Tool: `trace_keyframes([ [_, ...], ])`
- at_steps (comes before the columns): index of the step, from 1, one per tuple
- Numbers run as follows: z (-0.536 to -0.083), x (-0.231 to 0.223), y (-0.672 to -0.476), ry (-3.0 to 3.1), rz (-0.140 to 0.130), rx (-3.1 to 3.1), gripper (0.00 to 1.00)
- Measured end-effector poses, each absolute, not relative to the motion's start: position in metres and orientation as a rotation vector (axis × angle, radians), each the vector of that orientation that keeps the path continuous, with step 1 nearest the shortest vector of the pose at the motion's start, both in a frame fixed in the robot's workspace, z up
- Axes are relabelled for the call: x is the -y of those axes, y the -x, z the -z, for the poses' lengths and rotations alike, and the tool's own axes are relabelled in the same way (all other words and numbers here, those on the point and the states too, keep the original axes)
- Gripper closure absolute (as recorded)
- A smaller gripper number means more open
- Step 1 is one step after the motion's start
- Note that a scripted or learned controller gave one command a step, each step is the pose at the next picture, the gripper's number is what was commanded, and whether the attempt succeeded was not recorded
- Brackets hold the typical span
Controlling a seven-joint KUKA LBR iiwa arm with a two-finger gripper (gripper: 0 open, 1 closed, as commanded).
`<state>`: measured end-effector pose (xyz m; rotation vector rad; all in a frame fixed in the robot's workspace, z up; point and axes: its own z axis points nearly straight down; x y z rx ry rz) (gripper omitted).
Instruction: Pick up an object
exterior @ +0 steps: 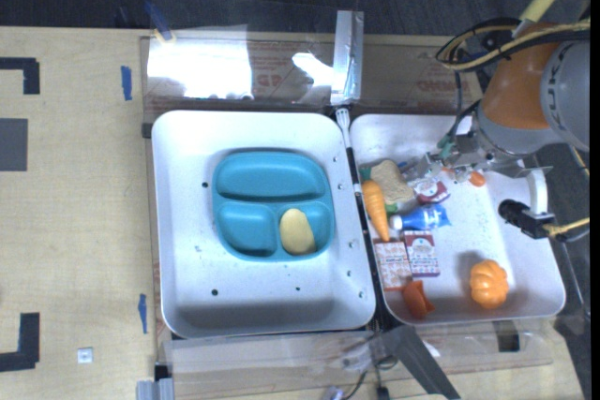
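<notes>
Gripper (pixel 448 156) is seen low over the back of the right bin (pixel 534 300), at the top of the clutter; the arm (pixel 544 94) comes in from the right with the orange band just above the wrist. Jaw state cannot be told: the tool end is blurred into small coloured bits, and nothing can be confirmed as held. No target is fixed by the task, so candidates are judged from what lies in the right bin. Nearest the tool: a tan, bread-like piece (pixel 392 180) just beside the carrot (pixel 375 209), which lies along the bin's left wall. Both are probably light toy food, hard plastic, smooth and somewhat slippery; the carrot is best taken across its thick upper end, though the wall crowds one finger. A blue-and-white piece (pixel 422 220) lies just below them, too small to identify. The two small cartons (pixel 410 258) lie flat, touching side by side; probably light and thin, poor for a top pinch. The small orange pumpkin (pixel 488 284) sits apart with bare floor around it; rounded and likely to roll, so it is best pinched across its widest part. In the left bin (pixel 187 295), a yellow lemon-like piece (pixel 297 230) rests in a compartment of the blue tray (pixel 267 183); the compartment walls may hinder finger entry.
</notes>
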<state>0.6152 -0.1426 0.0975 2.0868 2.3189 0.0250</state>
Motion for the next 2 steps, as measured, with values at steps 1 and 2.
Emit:
trace_keyframes([
  [1,-0.093,0.135,-0.604,-2.095,-0.015,-2.322,0.00],
  [2,-0.093,0.116,-0.606,-2.386,-0.013,-2.026,0.00],
])
